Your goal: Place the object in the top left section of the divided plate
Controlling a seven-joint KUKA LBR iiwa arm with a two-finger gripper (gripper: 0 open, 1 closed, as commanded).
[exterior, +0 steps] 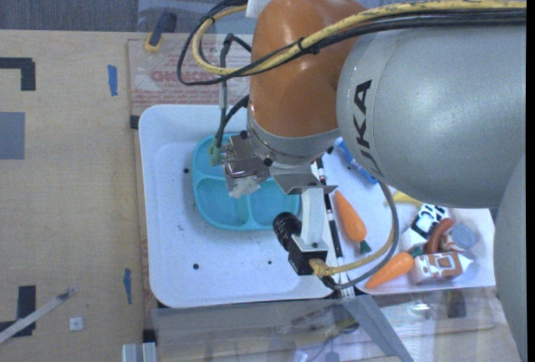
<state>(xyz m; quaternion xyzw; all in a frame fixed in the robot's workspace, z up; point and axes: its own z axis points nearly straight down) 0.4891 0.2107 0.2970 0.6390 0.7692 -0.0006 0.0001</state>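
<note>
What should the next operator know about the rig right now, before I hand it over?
Gripper: low over the blue divided plate in the left white bin; I can't tell from this view whether it holds anything.
Things: two carrots, one just right of the arm's wrist, the other lower, near the right bin's clutter.
Done: no object is seen lying in the visible parts of the plate; the arm hides much of it.
Left: confirm what is in the gripper, then place it in the plate's top left section.

One blue divided plate [219, 206], two orange carrots [352, 218] [389, 270], two white bins [163, 185] [401, 210], and one grey robot arm [418, 93].
</note>
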